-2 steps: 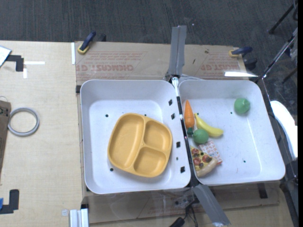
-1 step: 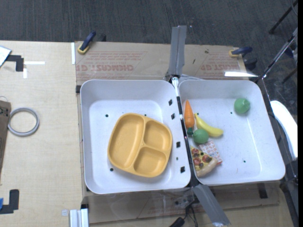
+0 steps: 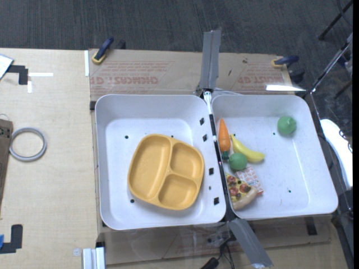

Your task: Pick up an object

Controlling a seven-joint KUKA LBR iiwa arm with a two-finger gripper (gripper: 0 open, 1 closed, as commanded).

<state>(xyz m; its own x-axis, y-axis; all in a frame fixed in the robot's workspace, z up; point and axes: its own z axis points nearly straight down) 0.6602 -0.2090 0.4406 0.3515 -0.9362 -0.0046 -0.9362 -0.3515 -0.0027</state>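
Camera view: no pick started; carrot (image 3: 224, 134), banana (image 3: 247, 151) and pizza slice (image 3: 243, 188) lie untouched in right bin (image 3: 314, 206); gripper state cannot be told.

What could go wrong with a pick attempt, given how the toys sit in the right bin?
The orange toy carrot, yellow toy banana, smaller green ball and toy pizza slice crowd against the right white bin wall by the divider, so fingers may hit the wall or catch two items. The flat pizza slice offers little to grip. The round green toy, alone, could roll away if nudged.
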